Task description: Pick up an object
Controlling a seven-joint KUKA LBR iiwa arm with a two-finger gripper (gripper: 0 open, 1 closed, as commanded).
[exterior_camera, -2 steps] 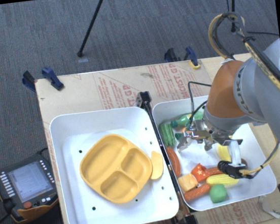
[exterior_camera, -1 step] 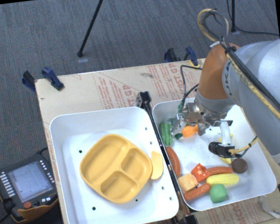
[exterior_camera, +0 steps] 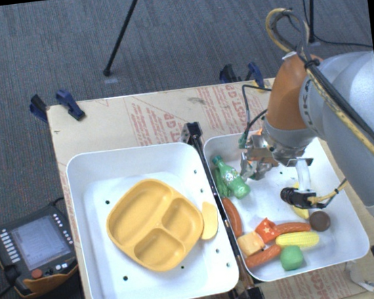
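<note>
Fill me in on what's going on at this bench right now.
A grey and orange robot arm reaches in from the right over the right bin, which holds toy foods. Its gripper sits low beside a green bottle at the bin's left side, but nothing is visibly held. Other items, such as a corn cob and a sausage, lie further down. The left bin holds a yellow divided plate.

The brown cardboard sheet (exterior_camera: 162, 114) lining the bench under the two white bins carries faint red printed lettering and diagonal lines, seen reversed and too blurred to read. No other text is legible.
</note>
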